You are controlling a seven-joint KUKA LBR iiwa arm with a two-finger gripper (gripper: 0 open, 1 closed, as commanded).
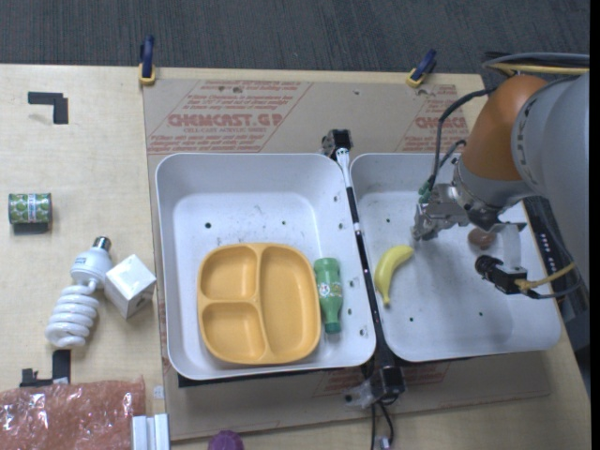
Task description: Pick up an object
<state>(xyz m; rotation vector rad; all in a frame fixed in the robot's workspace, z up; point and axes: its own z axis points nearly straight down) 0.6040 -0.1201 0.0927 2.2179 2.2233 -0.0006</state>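
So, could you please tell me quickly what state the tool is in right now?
Tool: cannot be told. It sits low in the right bin, just right of the banana, which lies apart from it.

Two bins, one banana, perhaps more

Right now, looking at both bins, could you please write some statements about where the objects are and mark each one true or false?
1. The banana lies in the right bin. True.
2. The green bottle stands upright in the right bin. False: it lies on its side in the left bin, beside the yellow divided plate.
3. The gripper is above the right bin, near the banana. True.
4. The banana is between the gripper's fingers. False: it lies on the bin floor, apart from the gripper.
5. The spiral light bulb is inside the left bin. False: it lies on the bench outside.
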